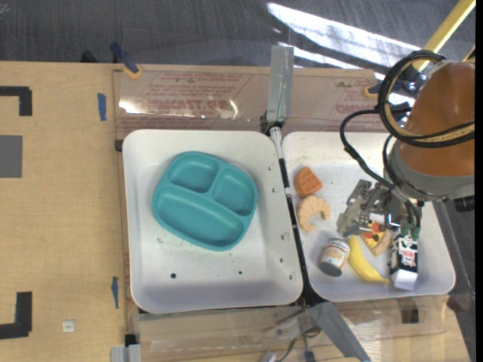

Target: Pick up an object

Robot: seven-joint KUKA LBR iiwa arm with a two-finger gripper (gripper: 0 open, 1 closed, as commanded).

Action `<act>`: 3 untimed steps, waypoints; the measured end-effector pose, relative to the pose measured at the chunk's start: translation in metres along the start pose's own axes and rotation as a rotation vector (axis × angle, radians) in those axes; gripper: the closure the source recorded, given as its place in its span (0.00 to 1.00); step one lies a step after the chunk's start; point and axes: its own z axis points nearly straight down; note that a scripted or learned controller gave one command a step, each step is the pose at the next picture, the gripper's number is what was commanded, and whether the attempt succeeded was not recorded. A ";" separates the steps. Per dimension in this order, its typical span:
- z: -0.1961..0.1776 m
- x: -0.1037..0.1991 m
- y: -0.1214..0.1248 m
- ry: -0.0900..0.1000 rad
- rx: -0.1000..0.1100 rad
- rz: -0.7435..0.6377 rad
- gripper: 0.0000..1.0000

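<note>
In the right bin [445,277], the gripper [367,216] hangs low among the clutter, above the banana [363,262] and a small red-and-yellow piece [373,237]; how far its pincer is parted I cannot tell, and nothing shows held in it. A can [333,256] lies left of the banana, a croissant [312,211] and an orange wedge [307,181] farther left, a small carton [404,265] right. The pieces crowd together, probably leaving little room. The left bin [139,225] carries 1 teal divided plate [204,199].
</note>
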 end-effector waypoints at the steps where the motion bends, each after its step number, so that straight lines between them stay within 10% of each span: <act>1: 0.022 0.003 0.009 0.001 -0.001 -0.496 1.00; 2: 0.070 -0.022 0.097 0.000 -0.004 -0.940 1.00; 3: 0.069 -0.018 0.010 0.001 -0.001 -1.281 1.00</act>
